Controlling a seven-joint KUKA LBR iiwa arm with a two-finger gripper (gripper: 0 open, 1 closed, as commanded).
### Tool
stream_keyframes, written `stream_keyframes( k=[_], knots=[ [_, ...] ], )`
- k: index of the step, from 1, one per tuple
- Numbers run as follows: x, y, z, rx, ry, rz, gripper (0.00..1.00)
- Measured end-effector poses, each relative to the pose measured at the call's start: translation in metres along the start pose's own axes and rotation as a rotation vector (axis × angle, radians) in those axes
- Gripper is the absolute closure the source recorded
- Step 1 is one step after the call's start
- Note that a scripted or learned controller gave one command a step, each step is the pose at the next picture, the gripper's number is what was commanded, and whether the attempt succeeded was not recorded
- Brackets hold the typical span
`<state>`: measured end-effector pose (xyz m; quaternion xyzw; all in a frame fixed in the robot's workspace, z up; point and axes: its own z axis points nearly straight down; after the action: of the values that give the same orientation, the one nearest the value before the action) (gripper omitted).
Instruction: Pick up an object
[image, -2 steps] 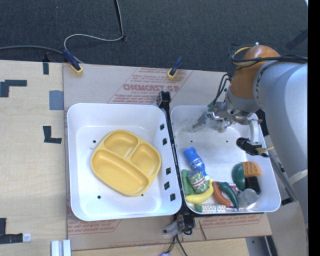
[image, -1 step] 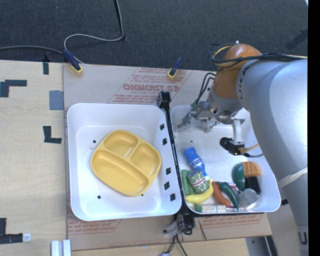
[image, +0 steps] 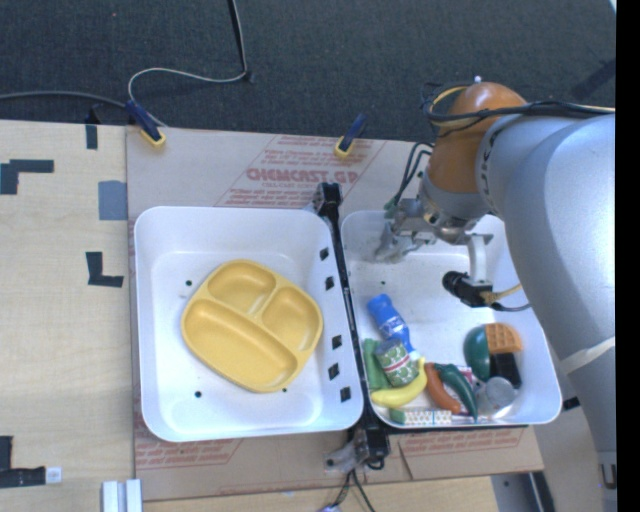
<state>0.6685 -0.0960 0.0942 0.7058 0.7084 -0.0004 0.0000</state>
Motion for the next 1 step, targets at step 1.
stream_keyframes(
  k=[1],
  knots=[
    [0.0, -0.0001, 0.0002, 0.0, 0.0, 0.0, 0.0]
  ],
)
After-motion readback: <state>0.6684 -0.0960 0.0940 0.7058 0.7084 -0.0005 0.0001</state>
